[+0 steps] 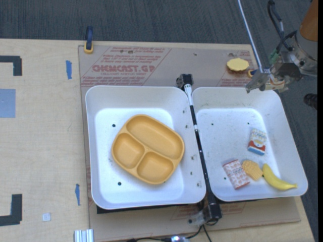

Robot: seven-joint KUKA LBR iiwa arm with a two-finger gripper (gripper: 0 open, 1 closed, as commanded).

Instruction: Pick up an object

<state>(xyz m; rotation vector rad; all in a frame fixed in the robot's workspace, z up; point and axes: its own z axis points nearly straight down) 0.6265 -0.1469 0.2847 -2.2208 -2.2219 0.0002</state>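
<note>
The right bin (pixel 282 110) holds a yellow banana (pixel 278 180) near its front right corner. Beside it lie a yellow waffle-like piece (pixel 252 169) and a red-and-white packet (pixel 235 174). A small white, blue and red carton (pixel 258 141) sits a little farther back. My gripper (pixel 266 80) hangs over the back right rim of this bin, well apart from all of these items, and I see nothing in it. The arm's orange band (pixel 310 21) is at the top right.
The left bin (pixel 101 110) holds a yellow three-compartment plate (pixel 147 149). A yellow round piece (pixel 237 64) lies on the cardboard behind the right bin, just left of the gripper. A thin rod (pixel 247 24) slants across the top right.
</note>
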